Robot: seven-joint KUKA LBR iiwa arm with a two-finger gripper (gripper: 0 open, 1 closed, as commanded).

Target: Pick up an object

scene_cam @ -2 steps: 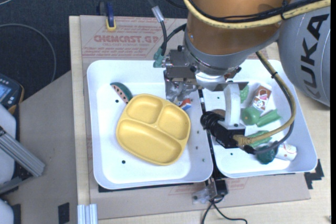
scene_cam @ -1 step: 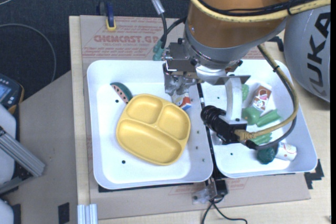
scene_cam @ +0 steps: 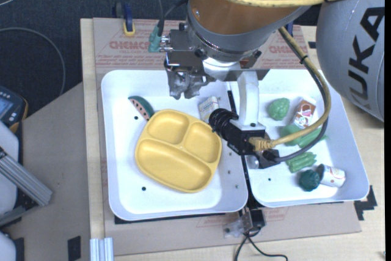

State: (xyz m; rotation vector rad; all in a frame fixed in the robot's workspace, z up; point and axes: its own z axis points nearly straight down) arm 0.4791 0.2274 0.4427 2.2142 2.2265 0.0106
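just below-right of the gripper (scene_cam: 183, 87), a small packet (scene_cam: 208, 107)

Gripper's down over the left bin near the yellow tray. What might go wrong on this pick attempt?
1. The gripper sits near the far edge of the yellow tray, whose broad, shallow form may not fit between two fingers, so a grasp could slip.
2. The watermelon slice lies close beside the tray; a nudged tray might push it.
3. The yellow cable drapes over the right bin and may snag the green toys there.
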